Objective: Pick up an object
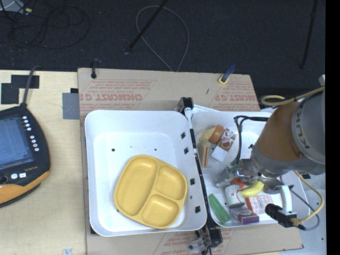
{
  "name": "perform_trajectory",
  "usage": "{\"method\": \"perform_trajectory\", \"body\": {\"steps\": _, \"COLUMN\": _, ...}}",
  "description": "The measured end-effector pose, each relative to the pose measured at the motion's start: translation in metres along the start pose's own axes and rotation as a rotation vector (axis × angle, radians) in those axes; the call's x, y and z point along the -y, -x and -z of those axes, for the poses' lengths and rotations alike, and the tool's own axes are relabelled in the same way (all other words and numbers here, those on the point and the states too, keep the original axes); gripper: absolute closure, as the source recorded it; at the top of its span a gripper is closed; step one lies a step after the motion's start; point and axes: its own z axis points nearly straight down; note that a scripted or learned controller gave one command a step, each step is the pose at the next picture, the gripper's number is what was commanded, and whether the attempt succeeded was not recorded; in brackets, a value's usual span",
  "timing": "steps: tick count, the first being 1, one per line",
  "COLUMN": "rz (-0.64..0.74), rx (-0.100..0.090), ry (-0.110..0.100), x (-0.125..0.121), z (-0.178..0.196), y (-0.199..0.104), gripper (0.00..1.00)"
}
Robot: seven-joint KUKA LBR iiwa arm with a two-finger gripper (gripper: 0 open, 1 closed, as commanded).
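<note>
The right bin [201, 122] holds a jumble of small objects. At its back lie a brown and orange item [215, 134] and a white box with red print [225, 142]. Toward the front lie a green item [218, 207], a yellow banana [252, 189], a white and red can [233, 196] and a small purple item [247, 217]. My gripper [237, 175] is low in the middle of this bin, just above the can and the banana. The grey arm with its orange band [276, 137] hides the bin's right part.
The left bin [101, 137] holds a yellow divided plate [150, 190]. A black divider [192, 158] runs between the bins. A handheld control pendant [18, 153] lies on the bench at far left. Cables run along the right bin's right side.
</note>
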Motion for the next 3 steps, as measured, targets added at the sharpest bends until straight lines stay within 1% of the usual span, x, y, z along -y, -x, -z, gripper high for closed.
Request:
{"method": "perform_trajectory", "body": {"steps": 2, "rz": 0.0, "rx": 0.001, "ry": 0.004, "x": 0.0028, "z": 0.0001, "y": -0.0146, "gripper": 0.0}}
{"method": "perform_trajectory", "body": {"steps": 3, "rz": 0.001, "rx": -0.004, "ry": -0.003, "x": 0.0003, "z": -0.0002, "y": -0.0129, "gripper": 0.0}}
